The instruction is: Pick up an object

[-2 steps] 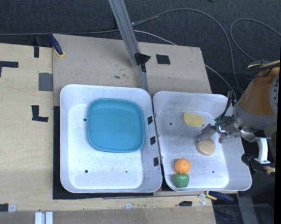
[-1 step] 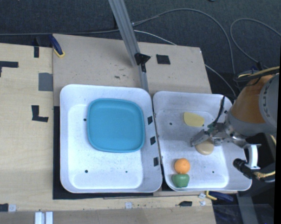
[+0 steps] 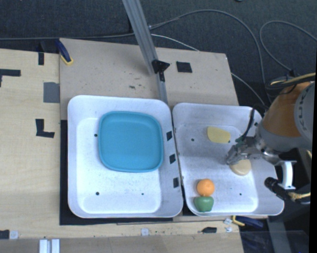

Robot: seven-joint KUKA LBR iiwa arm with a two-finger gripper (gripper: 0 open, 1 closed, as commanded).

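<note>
My hand [image 3: 236, 156] was down in the right bin [image 3: 193, 117], near its right wall, touching a pale tan lump [image 3: 242, 168] that lay just below it; I cannot tell whether it was clenched or released. A yellow piece [image 3: 219, 135] lay near the bin's far edge. An orange ball [image 3: 205, 187] touched a green object [image 3: 203, 203] at the near edge. The left bin [image 3: 81, 146] held a blue plate [image 3: 130, 141] towards its far edge.

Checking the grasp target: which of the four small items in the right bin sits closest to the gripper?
The tan rounded piece, right beside the gripper. The yellow piece lies farther up; the orange ball and green item sit near the front edge.
</note>
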